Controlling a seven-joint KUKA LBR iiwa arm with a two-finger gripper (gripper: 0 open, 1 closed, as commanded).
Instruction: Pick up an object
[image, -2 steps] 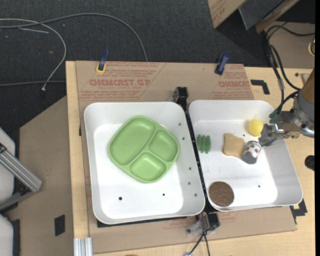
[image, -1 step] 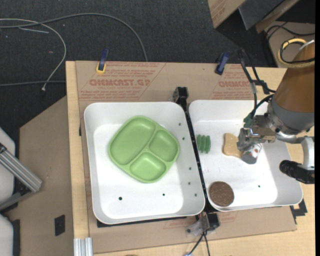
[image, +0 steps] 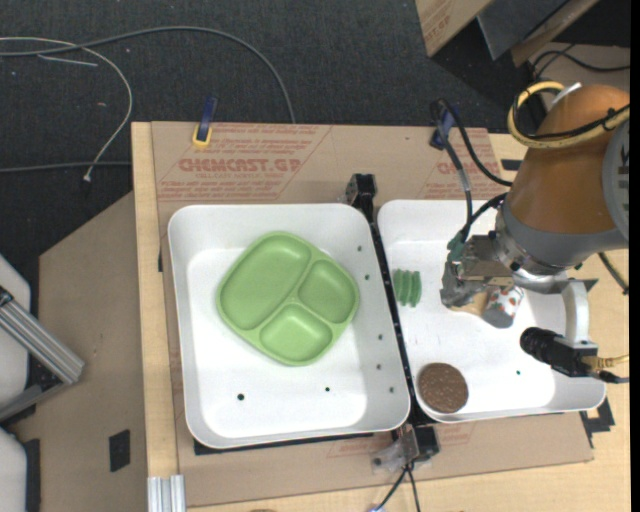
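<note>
Resting on cardboard bench (image: 250, 160): two white bins (image: 190, 250).

A cardboard sheet (image: 250, 160) printed in red covers the surface under both bins. Grey cables (image: 110, 70) trail over dark floor at far left.

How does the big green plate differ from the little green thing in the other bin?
The green plate is wide, pale green, split into three sections, and lies mid-left bin. The little green thing is far smaller, darker, ridged, and lies by the right bin's left wall. Both are green and lie untouched.
</note>
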